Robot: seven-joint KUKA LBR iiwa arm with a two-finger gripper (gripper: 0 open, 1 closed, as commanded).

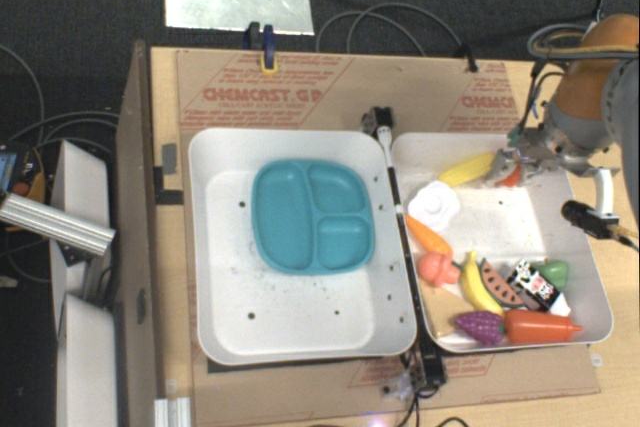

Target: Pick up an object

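While the gripper [512, 165] is poised beside the yellow corn [466, 170], its grip cannot be told; toys [500, 300] are crowded below.

The arm [600, 85] is cut off by the right edge; a small red object [509, 177] beneath it is unidentifiable

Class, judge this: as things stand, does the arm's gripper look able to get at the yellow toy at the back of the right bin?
Probably yes. The gripper sits right at the yellow toy's end, with nothing lying on it.
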